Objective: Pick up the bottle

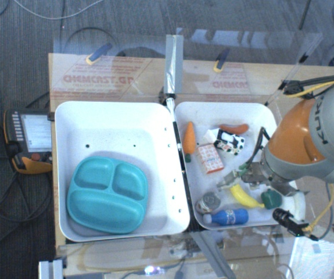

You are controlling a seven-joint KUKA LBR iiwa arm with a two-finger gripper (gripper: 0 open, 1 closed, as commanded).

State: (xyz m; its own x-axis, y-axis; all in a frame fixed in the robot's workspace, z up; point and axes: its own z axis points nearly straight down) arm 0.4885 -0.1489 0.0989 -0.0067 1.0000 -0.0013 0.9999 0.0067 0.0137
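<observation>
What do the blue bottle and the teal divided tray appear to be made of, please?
The bottle looks like translucent blue plastic: it has a glossy sheen, a pale label band and a white cap. The teal tray seems to be moulded plastic with a smooth, matte finish and soft rounded compartment edges, though melamine cannot be ruled out.

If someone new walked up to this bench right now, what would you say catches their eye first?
Probably the big teal divided tray, lying alone in the left bin. Next, the arm with its orange band, hanging over the right bin, which is crowded with small things. Among them a blue bottle lies on its side along the near wall, with a yellow banana just behind it and an orange carrot by the divider.
</observation>
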